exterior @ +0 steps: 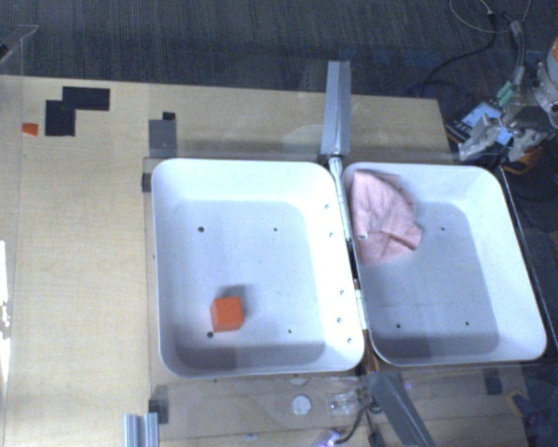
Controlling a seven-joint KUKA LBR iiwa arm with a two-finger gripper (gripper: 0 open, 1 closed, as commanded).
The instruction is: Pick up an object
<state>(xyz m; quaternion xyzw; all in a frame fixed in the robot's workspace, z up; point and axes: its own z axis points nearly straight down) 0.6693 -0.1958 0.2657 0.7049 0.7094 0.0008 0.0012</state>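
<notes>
my end effector (488, 136): parked past the right bin's far corner; open or closed, i cannot tell
target: orange block (227, 314), left bin (167, 250)
approach: descend straight over it, clear of the near wall

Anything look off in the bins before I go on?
One thing: the pink cloth lies crumpled in the right bin, bunched up against its left wall. The orange block sits flat in the left bin.
</notes>
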